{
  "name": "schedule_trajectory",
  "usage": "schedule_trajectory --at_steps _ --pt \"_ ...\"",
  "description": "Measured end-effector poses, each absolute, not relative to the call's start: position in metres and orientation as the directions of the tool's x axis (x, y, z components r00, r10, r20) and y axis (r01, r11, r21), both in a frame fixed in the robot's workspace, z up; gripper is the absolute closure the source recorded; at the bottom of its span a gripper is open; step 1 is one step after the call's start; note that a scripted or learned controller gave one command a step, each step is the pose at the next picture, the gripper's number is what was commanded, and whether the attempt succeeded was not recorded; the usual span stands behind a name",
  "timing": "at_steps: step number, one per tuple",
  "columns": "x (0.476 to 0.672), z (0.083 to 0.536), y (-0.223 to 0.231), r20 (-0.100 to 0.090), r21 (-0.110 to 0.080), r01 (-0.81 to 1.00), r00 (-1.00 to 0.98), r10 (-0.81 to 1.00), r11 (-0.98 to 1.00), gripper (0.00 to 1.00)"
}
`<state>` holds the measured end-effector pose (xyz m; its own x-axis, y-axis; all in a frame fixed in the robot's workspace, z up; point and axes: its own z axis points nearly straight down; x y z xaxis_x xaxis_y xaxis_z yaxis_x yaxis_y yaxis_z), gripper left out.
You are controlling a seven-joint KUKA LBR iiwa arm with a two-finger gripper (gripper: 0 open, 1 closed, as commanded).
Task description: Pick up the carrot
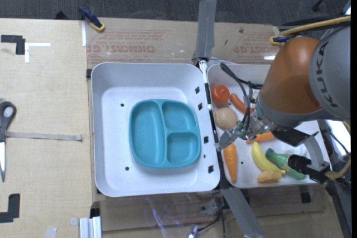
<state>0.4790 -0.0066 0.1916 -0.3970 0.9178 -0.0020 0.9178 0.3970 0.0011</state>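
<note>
The carrot (230, 163) is a long orange piece lying lengthwise near the left wall of the right bin (254, 72), toward its front. My gripper (230, 136) hangs low just above the carrot's far end, between it and a beige round potato-like item (225, 118). The arm's orange band and grey wrist hide much of the bin's middle. I see nothing lifted off the bin floor.
The right bin also holds a red tomato (220, 92), a small red-orange pepper (238, 102), a yellow banana (259, 156), a green vegetable (281, 160) and a yellow-orange piece (269, 176). A teal divided plate (165, 132) sits in the left bin (106, 120).
</note>
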Motion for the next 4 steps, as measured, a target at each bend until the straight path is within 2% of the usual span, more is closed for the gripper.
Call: schedule_trajectory --at_steps 4 --pt "0.4789 0.1916 -0.0067 -0.002 0.001 0.918 -0.397 0.918 0.397 0.0"
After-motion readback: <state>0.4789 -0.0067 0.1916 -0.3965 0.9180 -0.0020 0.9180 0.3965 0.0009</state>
